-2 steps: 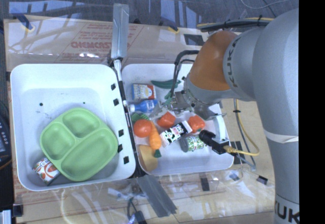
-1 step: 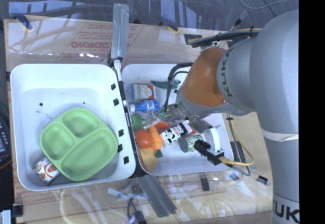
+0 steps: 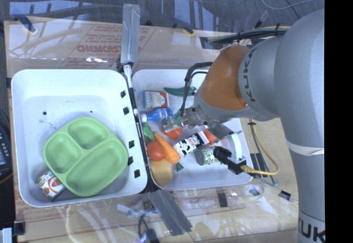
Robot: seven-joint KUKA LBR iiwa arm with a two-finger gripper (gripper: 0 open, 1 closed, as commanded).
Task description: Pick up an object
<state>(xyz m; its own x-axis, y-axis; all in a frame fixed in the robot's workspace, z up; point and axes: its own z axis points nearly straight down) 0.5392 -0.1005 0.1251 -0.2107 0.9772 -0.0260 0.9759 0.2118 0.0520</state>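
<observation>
The right bin point(image 3: 220, 181) holds a heap of small things: a white and orange carton point(image 3: 154, 98), a blue bottle point(image 3: 157, 115), an orange carrot point(image 3: 168, 148), a red tomato point(image 3: 156, 151), a black and white spotted bottle point(image 3: 193, 144), a yellowish piece point(image 3: 161, 172) and a small green can point(image 3: 205, 156). My gripper point(image 3: 175, 123) is low in this bin, just right of the blue bottle and above the carrot. The orange wrist band point(image 3: 226, 79) and grey arm hide the bin's right part.
The left bin point(image 3: 33, 87) holds a green divided plate point(image 3: 85, 156) and a small printed can point(image 3: 48, 185) at its front left corner. A ridge point(image 3: 132, 120) separates the two bins. Cables point(image 3: 259, 167) trail by the right bin's right edge.
</observation>
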